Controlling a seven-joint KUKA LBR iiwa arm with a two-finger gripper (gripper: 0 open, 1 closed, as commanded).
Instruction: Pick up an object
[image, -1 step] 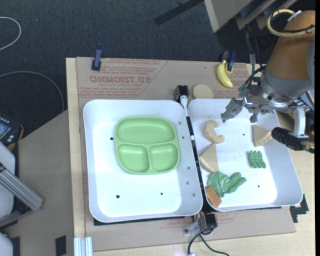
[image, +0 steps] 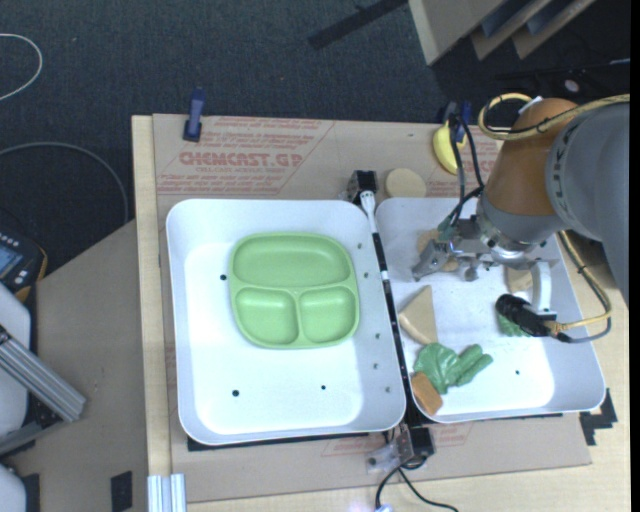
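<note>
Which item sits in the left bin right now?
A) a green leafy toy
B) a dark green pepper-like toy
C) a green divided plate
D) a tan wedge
C: the green divided plate lies by itself in the left bin, while the tan wedge and the green leafy toy lie in the right bin.

The arm (image: 560, 170) runs off the right edge, so its upper length is cut away. Its orange band sits over the right bin's (image: 480, 405) far corner and hides whatever lies beneath. The end effector (image: 448, 255) is a small tangle of metal, too fine to read how its tips stand. A yellow object (image: 446, 147) behind the cables is half covered, and its kind is unclear.
</note>
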